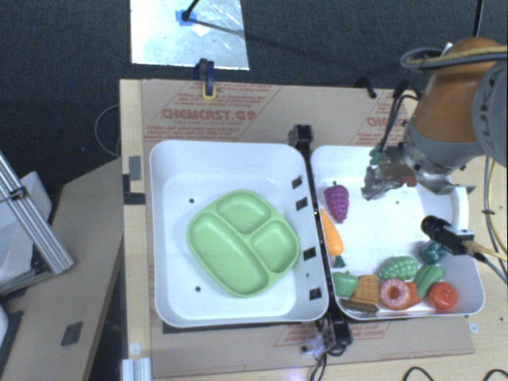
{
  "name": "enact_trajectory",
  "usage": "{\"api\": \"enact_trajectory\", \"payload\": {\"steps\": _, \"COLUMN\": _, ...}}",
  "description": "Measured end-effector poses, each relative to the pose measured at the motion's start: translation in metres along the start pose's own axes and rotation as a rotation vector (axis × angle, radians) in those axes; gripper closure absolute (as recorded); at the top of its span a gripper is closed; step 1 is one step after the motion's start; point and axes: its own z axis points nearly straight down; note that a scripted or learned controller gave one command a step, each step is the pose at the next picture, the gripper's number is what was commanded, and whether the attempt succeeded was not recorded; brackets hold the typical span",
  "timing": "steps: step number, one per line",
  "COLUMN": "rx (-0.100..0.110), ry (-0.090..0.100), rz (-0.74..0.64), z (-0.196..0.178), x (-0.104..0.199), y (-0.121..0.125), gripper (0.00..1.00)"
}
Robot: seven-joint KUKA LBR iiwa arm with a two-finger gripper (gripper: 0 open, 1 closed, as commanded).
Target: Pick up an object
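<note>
Hovering over the upper part of the right bin, my end effector hangs just right of the purple grapes; I cannot tell whether it grips anything. An orange carrot lies below the grapes by the divider, more toy food crowds the bin's lower edge, and the left bin holds a green divided plate.

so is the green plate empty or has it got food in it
Empty. The green plate in the left bin shows bare compartments; the toy food, like the grapes, lies in the right bin.
</note>
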Motion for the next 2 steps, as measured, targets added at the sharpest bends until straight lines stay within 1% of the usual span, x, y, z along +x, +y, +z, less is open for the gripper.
{"api": "enact_trajectory", "payload": {"steps": 1, "rx": 0.001, "ry": -0.001, "rz": 0.002, "z": 0.0142, "x": 0.0211, "y": 0.0088, "gripper": 1.0}}
{"api": "enact_trajectory", "payload": {"steps": 2, "rx": 0.001, "ry": -0.001, "rz": 0.007, "z": 0.0096, "x": 0.0216, "y": -0.0005, "gripper": 1.0}}
